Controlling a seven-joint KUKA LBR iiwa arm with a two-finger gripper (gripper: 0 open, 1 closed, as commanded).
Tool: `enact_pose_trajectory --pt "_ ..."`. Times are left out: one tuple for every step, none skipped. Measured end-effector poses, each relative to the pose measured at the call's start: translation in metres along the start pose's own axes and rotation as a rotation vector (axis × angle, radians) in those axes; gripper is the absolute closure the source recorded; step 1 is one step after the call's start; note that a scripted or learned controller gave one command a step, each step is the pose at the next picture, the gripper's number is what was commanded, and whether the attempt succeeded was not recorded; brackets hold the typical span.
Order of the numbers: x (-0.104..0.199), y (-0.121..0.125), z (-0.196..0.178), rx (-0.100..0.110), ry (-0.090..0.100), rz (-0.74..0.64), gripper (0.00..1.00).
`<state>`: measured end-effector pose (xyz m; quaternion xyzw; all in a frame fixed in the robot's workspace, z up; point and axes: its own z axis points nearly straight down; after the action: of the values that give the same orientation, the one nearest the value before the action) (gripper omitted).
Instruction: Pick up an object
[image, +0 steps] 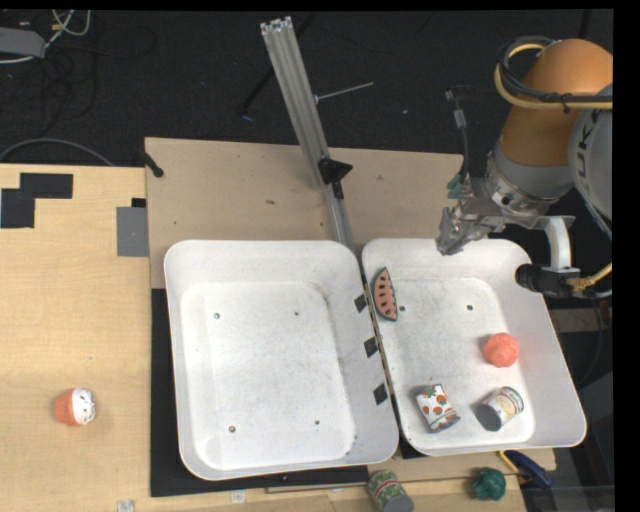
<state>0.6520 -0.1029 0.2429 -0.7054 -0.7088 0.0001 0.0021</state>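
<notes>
from where i stand i cannot tell how the jaws are set; the gripper (452, 240) is a small dark blur hanging over the far rim of the right bin (560, 345), near its far left corner, and nothing shows under it. above it the grey wrist climbs to the orange band of the arm (555, 100), which leans in from the right.

moving outward, the nearest thing is a watermelon slice (385, 294) lying against the right bin's left wall. further toward the near side, an orange ball (502, 349) sits by the right wall, and 2 more things lie along the near edge: a spotted box (436, 408) and, just beside it, a small can (500, 408) on its side. the left bin (190, 270) sits alongside, touching the right one.

off the bins, a little orange and white ball (75, 407) rests on the bench's near left part, and a green lump (489, 484) and another can (385, 490) sit at the near edge.

i'd say this is the approach step, with no target committed to yet. the next move calls for travelling inward over 1 of the 4 things, lining up above it, then lowering.
</notes>
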Motion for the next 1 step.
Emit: enact_pose_trajectory --pt "0.0511 -0.0014 0.0134 0.001 0.000 0.001 1.00"
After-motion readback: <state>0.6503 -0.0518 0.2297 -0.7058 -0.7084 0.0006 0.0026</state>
